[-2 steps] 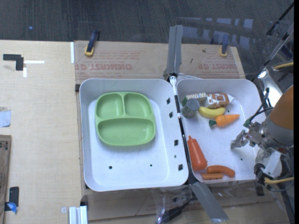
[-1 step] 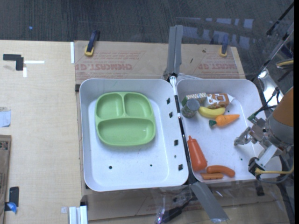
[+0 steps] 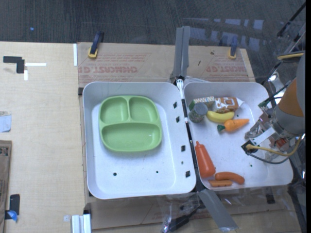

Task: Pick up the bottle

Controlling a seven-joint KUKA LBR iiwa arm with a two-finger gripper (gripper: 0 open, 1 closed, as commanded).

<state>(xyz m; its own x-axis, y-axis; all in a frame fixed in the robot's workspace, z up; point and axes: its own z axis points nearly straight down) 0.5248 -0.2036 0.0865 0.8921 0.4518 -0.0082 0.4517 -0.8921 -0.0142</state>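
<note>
Bottle | orange-red, narrow neck, lying flat, right bin | end effector grip: cannot tell

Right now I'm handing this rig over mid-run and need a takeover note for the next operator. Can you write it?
The hand is low over the right side of the right bin, apart from the bottle.
The bottle, red, lies along that bin's left wall, near the front.
Done: nothing, the bottle is not yet picked.
Left: cross to the bottle, grasp it, lift it.
</note>
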